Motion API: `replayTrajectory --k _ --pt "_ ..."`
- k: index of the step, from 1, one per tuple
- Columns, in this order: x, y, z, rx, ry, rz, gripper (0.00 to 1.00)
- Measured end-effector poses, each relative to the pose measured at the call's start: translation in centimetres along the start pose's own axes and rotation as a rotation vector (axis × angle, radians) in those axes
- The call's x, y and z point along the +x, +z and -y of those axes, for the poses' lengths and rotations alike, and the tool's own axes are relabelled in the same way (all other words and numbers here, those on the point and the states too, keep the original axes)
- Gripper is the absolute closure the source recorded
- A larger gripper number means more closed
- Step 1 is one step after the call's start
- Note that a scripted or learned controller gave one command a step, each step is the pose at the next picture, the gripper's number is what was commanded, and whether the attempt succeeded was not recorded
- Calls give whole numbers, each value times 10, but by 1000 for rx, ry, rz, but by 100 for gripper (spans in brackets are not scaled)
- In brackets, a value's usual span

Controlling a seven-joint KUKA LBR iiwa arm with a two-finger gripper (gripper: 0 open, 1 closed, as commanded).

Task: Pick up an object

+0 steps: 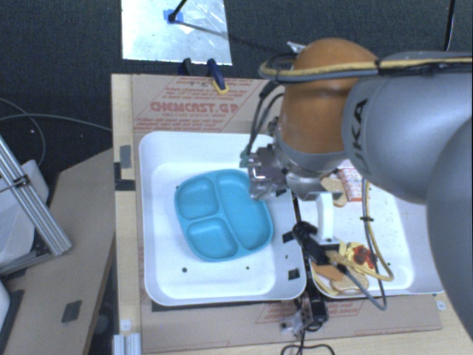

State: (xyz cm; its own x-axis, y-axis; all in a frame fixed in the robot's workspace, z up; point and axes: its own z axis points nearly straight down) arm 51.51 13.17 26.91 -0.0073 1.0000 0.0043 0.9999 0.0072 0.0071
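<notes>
A blue divided plate (222, 214) lies flat in the left white bin (166, 272), turned at a slight angle. My gripper (260, 181) hangs below the orange wrist band (325, 95), over the plate's upper right corner near the wall between the bins. The bulky arm hides most of it. A small plate of toy food (347, 268) in yellow, brown and red sits at the front of the right bin (403, 220). A white and red packet (349, 183) peeks out from under the arm.
Black cables (314, 250) hang from the wrist across the divider and the front of the right bin. A cardboard sheet (192, 106) lies behind the bins, with a shiny panel (174, 21) beyond it. A metal frame (29, 205) stands at the far left.
</notes>
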Motion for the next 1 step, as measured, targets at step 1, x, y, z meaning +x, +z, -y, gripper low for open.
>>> replayTrajectory --k 1 --pt "-51 -276 -5 -14 4 0 100"
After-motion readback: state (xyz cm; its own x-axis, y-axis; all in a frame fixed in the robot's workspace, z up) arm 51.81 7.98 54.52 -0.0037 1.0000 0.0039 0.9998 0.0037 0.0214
